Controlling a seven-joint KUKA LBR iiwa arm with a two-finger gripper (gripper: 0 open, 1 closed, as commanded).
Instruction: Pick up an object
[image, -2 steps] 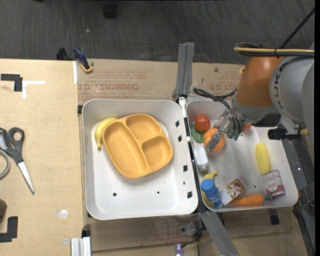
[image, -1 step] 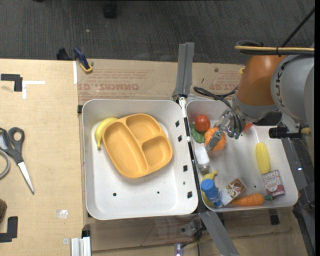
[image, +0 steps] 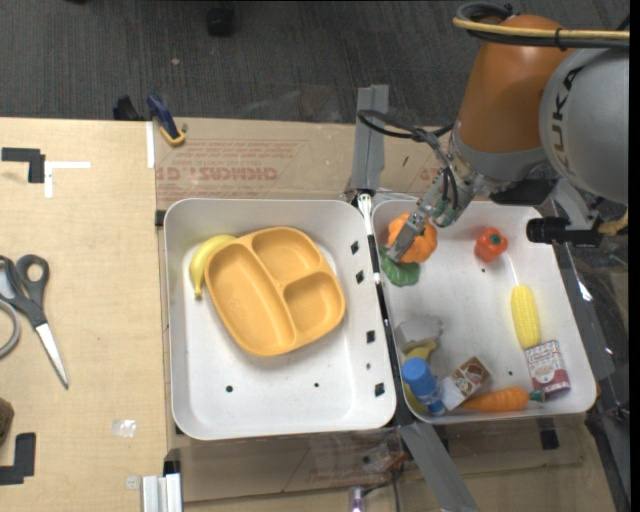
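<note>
My gripper (image: 418, 226) hangs over the back left corner of the right bin (image: 560, 275), reaching down from the grey and orange arm. Right under it lies an orange toy fruit (image: 417, 247) with a green leafy part (image: 400, 271) at its lower left. The gripper's tip touches or overlaps the fruit's top, which hides how the grasp stands. A small red tomato (image: 490, 243) sits to the right of the gripper, apart from it.
The right bin also holds a yellow corn cob (image: 524, 314), a red-white packet (image: 546, 365), a carrot (image: 495, 401), a brown packet (image: 468, 378), a blue bottle (image: 421, 385) and a grey piece (image: 420, 330). A yellow divided plate (image: 275, 290) and a banana (image: 205, 262) lie in the left bin (image: 200, 400). Scissors (image: 35, 310) rest on the bench.
</note>
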